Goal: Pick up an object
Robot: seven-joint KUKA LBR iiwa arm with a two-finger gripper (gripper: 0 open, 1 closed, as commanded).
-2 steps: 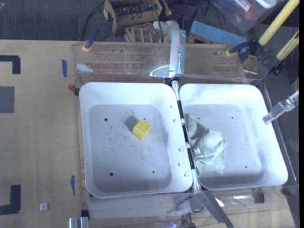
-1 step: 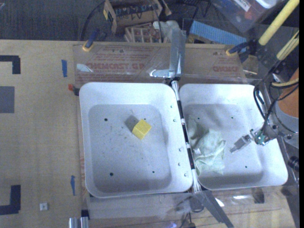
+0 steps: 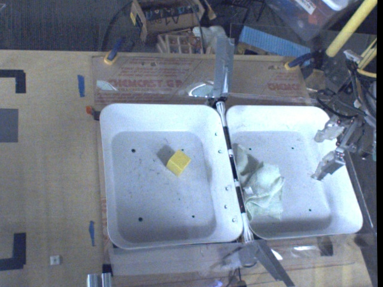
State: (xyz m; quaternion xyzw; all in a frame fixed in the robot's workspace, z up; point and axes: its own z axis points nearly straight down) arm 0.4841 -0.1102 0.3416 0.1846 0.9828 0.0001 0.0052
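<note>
Two white bins sit side by side on my table (image 3: 48, 178), and I take them first as the biggest things here. The left bin (image 3: 119, 124) has a small yellow block (image 3: 178, 162) lying near its middle. The right bin (image 3: 287, 121) has a crumpled pale cloth (image 3: 261, 185) bunched against its left wall, just beside the divider between the bins.

My gripper (image 3: 328, 150) hangs over the right rim of the right bin, well apart from both the cloth and the block. Its two fingers look spread, with clear white bin floor showing between them, and nothing is between them.

I judge I am at the approach step: nothing is picked yet. The cloth is the nearer target. The next move calls for carrying the gripper leftward across the bin until it is above the cloth's bulk, keeping the fingers apart, then descending onto a raised fold, not the flat edge by the wall.
</note>
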